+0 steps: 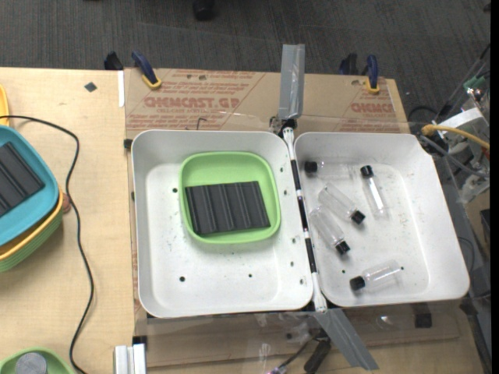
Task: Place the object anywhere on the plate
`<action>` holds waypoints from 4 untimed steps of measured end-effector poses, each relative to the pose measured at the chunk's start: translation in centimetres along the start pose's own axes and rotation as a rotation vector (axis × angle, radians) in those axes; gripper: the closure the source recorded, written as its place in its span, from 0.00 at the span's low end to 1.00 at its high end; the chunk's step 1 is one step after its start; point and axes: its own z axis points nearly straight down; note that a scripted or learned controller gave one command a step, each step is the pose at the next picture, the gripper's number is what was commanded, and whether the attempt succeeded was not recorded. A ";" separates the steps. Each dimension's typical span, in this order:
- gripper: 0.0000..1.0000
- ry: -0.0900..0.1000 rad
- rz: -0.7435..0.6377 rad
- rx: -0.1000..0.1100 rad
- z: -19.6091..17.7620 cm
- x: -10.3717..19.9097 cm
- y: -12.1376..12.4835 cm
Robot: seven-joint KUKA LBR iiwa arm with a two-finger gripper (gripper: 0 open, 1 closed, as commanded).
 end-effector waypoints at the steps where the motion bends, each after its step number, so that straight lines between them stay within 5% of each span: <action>1: 0.00 -0.001 0.019 0.001 1.4 -1.2 0.1; 2: 0.00 0.000 0.017 0.001 -0.4 -3.0 -4.4; 4: 0.00 -0.001 0.025 0.001 1.3 -4.8 -0.8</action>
